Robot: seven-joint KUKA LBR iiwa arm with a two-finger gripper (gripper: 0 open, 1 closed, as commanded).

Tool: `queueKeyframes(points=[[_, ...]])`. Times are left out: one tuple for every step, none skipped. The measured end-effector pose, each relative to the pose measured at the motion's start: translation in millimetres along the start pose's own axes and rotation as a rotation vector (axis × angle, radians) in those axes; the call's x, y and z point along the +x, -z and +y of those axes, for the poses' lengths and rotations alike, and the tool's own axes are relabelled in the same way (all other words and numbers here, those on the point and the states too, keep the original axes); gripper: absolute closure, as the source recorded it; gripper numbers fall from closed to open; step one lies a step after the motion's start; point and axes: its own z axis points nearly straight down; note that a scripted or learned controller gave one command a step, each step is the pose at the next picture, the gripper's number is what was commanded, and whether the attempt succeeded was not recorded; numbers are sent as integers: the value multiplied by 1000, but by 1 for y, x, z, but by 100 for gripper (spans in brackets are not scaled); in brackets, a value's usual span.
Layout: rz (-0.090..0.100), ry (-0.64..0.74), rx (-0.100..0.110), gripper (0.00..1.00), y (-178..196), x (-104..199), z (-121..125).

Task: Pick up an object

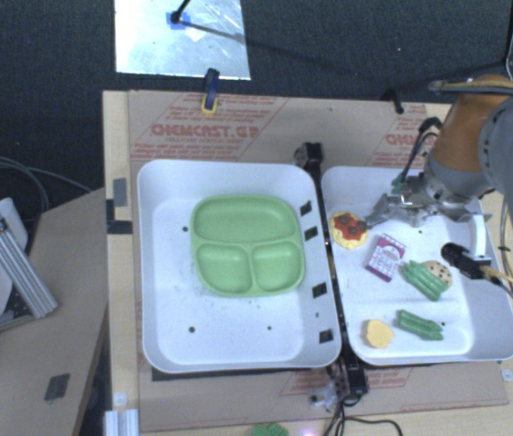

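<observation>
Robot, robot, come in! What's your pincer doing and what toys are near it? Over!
Pincer low in right bin, nothing seen between fingers. Red-and-yellow toy just beside it, pink box close by. Green tray in left bin, out of the way.

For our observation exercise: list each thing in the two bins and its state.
Green tray: flat in left bin, nothing on it.
Pizza toy: lying flat, right bin.
Small purple box: lying flat.
Green bean: lying loose.
Yellow piece: lying loose.
Pincer: low over right bin.
</observation>
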Motion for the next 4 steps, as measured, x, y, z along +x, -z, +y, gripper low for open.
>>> queueKeyframes(points=[[-3,-6,-3,0,5,4,-47],[-4,-7,-4,0,5,-6,-71],[-4,-7,-5,0,5,-9,-87],[-4,-6,-5,0,5,-7,-106]])
